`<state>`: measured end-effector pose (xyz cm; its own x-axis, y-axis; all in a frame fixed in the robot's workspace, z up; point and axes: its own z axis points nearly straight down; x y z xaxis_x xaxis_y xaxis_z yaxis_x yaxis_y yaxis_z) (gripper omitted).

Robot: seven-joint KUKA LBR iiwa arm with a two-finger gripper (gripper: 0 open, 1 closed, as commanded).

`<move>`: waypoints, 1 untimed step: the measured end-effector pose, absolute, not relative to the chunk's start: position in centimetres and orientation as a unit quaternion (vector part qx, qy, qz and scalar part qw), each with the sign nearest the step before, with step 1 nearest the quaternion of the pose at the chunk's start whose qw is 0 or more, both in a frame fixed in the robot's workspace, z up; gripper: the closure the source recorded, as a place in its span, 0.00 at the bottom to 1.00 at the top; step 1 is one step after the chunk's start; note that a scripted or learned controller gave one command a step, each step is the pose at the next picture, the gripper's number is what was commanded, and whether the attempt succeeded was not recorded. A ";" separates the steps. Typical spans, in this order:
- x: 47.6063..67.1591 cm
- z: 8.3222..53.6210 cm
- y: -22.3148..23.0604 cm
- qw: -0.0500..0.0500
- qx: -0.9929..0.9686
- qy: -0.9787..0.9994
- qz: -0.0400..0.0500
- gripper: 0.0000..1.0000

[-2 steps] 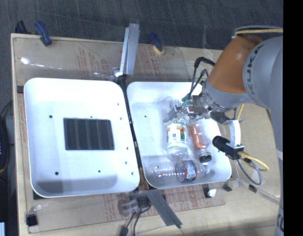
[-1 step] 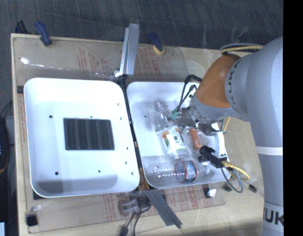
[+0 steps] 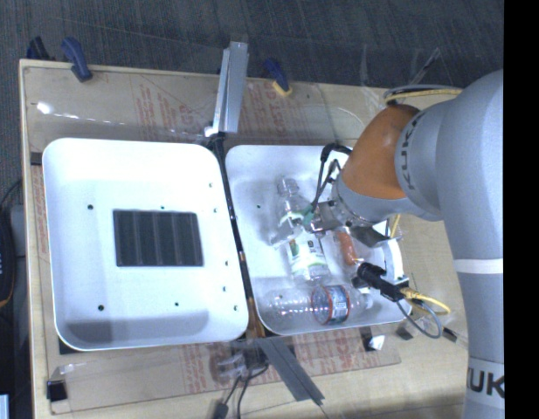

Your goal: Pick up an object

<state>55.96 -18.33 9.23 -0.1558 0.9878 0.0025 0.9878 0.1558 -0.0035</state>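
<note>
1. Camera view, looking down at a slant on a wooden bench (image 3: 120, 103) that bears two shallow white bins side by side.
2. The left bin (image 3: 77, 173) has a dark ribbed rectangle (image 3: 157, 238) set in the middle of its floor.
3. The right bin (image 3: 252, 173) holds clear plastic bottles. One bottle with a white and green label (image 3: 306, 253) lies near the bin's centre, its neck pointing toward 11 o'clock.
4. A second clear bottle with a dark label band (image 3: 321, 304) lies on its side along the bin's 6 o'clock edge.
5. A small orange-brown object (image 3: 348, 248) lies at about 3 o'clock from the central bottle — too small to identify.
6. The grey arm with its orange band (image 3: 378, 164) reaches in from 3 o'clock and hangs over the right bin.
7. The gripper (image 3: 326, 221) sits just above the central bottle's upper part — whether its fingers are spread or pressed together cannot be told, since the wrist hides them.
8. Blue clamps (image 3: 77, 59) grip the bench's 12 o'clock edge.
</note>
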 end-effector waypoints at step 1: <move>56.1 10.4 -18.4 0.000 -0.649 -0.761 0.000 1.00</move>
